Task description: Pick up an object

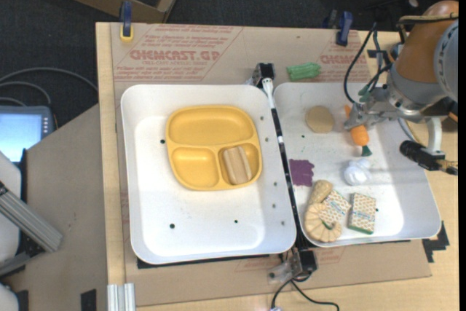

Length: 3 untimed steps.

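Camera view is showing the gripper hanging at the frame's upper right over the right bin, jaw opening impossible to tell, with the carrot lying just below it, long axis running up-down, tip pointing lower right.

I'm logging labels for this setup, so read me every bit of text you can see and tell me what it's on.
"CHEMCAST GP": red print on the brown sheet under the bins, behind the left bin.
Repeated red print behind the right bin: partly hidden.
Smaller red lines around it: too blurred to read.
Two small packets in the right bin: print too small.
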Each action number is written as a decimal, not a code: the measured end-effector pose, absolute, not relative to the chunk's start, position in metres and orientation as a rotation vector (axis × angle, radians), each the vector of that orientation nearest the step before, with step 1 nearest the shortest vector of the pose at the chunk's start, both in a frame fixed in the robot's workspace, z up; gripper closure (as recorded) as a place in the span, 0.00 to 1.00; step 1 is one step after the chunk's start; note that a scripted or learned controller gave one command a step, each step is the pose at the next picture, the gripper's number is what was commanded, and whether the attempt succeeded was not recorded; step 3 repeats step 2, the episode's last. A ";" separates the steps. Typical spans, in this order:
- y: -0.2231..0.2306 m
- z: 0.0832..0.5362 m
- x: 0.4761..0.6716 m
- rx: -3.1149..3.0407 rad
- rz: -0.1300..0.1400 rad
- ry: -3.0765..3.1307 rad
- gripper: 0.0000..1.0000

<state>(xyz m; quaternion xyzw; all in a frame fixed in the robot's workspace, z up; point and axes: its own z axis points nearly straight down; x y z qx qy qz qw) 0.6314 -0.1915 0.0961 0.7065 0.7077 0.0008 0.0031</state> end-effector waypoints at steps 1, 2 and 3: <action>-0.125 0.085 0.634 2.219 -0.005 2.231 1.00; -0.038 0.191 0.610 2.209 0.012 2.228 1.00; -0.038 0.191 0.610 2.209 0.012 2.228 1.00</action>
